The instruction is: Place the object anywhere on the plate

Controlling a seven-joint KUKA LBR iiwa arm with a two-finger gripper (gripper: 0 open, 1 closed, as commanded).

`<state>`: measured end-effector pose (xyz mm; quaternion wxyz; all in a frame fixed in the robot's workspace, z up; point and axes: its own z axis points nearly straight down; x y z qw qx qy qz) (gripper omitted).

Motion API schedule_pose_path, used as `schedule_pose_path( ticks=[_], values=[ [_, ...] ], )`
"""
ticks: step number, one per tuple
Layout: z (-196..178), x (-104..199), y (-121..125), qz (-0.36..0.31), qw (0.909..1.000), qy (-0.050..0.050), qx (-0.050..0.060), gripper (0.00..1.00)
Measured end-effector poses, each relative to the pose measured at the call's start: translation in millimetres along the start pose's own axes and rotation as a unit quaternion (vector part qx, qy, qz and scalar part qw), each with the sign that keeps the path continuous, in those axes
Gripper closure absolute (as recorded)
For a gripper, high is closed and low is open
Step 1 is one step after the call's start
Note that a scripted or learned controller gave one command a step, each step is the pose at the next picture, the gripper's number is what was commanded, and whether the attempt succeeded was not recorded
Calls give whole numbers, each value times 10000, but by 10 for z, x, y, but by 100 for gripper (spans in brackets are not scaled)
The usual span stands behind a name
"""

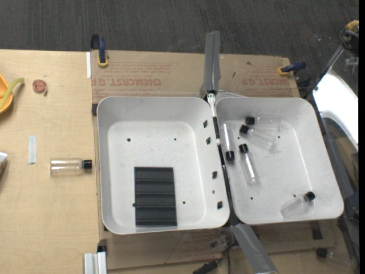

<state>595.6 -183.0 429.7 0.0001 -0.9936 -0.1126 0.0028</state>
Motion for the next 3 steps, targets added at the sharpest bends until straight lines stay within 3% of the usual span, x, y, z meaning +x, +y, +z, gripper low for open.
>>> schedule_pose_path(
  ticks=[1,2,3],
  values=[
    [-101,-658,257,134,9999,0,5,0],
    [-46,77,-31,116,9999,2,1,0],
    [-103,-612,268,-433,9991,2,3,0]
  ],
)
